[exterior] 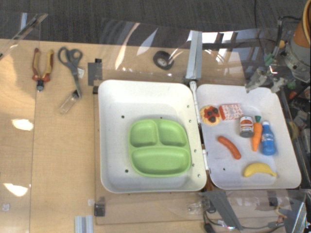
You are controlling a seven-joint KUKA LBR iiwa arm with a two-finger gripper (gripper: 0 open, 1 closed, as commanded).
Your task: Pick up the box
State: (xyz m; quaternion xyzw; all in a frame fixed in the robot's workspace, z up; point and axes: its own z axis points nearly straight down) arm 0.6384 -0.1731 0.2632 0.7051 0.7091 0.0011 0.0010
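The gripper (266,77) hangs over the far right corner of the right bin (286,178), dark and tangled with cables, and I cannot tell what state it is in; nothing shows in its grasp. The box (230,112), a flat red-and-white printed carton, lies in the far part of that bin, well apart from the gripper. Touching its left end is a round pizza slice toy (210,114) with dark toppings. Just right of the box stands a small can (246,126), and beside that an orange carrot (256,135) and a blue bottle (267,140) lie close together. A glossy red sausage (229,146) lies slantwise nearer the middle, and a curved yellow banana (259,169) sits at the near side. The left bin (116,101) holds a smooth green divided plate (159,146) with three compartments. On the wooden bench (48,154) to the left lie red-handled pliers (41,68) and grey scissors (73,64), with a tape roll (164,59) behind the bins.
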